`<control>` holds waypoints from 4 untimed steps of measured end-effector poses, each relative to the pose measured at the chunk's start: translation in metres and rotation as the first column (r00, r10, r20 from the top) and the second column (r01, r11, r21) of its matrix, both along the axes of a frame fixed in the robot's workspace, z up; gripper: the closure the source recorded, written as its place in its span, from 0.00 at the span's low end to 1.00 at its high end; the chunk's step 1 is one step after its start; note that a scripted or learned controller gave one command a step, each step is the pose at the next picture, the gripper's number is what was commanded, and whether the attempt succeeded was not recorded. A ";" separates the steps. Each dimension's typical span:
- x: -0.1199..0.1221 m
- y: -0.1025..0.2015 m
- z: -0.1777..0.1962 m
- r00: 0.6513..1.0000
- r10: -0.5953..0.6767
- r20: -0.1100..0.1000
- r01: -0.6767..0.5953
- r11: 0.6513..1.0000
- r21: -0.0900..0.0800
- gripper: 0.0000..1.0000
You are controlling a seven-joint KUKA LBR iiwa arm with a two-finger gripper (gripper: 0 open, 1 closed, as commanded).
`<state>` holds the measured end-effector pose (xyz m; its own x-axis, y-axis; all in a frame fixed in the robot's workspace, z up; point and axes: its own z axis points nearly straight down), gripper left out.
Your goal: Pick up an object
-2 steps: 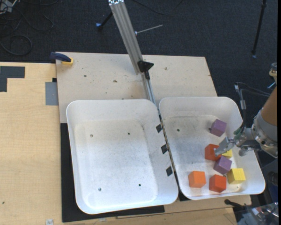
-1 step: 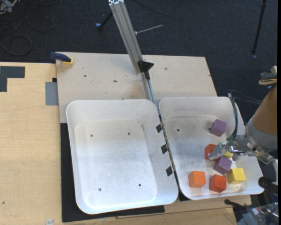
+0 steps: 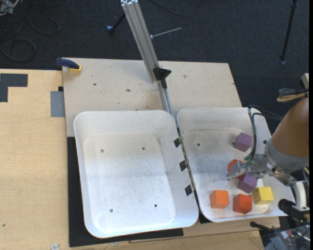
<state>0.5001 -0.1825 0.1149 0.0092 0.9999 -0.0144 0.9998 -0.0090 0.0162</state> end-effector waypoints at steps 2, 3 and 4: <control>0.004 0.009 0.064 1.000 0.012 -0.013 -0.012 1.000 0.015 1.00; -0.004 0.013 0.119 1.000 0.012 -0.013 -0.012 1.000 0.014 1.00; -0.003 0.012 0.164 1.000 0.012 -0.013 -0.012 1.000 0.014 1.00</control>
